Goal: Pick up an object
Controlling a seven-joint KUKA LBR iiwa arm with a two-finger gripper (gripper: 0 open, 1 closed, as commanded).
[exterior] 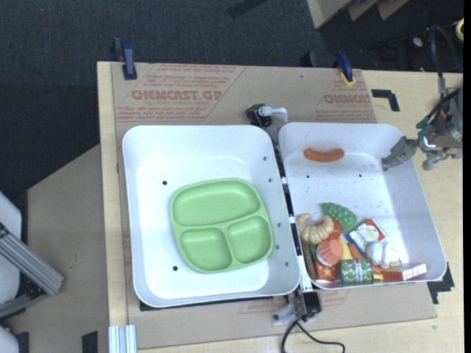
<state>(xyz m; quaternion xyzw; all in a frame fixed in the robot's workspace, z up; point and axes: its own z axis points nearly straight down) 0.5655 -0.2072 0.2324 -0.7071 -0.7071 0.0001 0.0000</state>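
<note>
Where dark carpet surrounds it, the cardboard-topped table (pixel 221 87) carries two white bins. The sausage (pixel 324 154) lies near the right bin's (pixel 430 219) far wall, long axis left-right. The pincer (pixel 412 153) hangs at that bin's right rim; grip indiscernible.

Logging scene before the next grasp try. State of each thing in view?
Gripper: at the right bin's far right rim, holding nothing visible.
Green divided plate: flat, upright, in the left bin.
Hot dog: lying alone at the far side of the right bin.
Toy food pile: heaped in the right bin's near corner.
</note>
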